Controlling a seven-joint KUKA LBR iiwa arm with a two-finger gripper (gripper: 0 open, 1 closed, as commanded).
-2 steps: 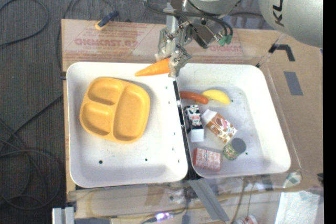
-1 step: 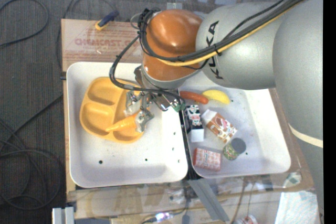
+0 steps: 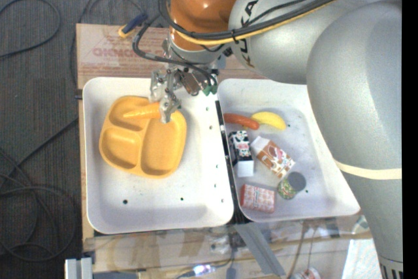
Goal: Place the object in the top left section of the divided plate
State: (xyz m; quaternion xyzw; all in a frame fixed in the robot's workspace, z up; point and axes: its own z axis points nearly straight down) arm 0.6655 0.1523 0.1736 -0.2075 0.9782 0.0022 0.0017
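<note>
Carrot [image 3: 140, 112] lies in the divided plate [image 3: 124, 153]'s top-left section, just left of the hand [image 3: 167, 100], grip unclear; retreat remains.

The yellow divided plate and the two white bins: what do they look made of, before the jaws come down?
The yellow divided plate looks like moulded plastic: uniform colour, rounded ridges, a soft sheen. The left white bin and right white bin look like thin formed plastic or coated metal, I can't tell which: smooth, slightly glossy, with small dark holes. The orange carrot-shaped piece on the plate is probably toy plastic.
</note>
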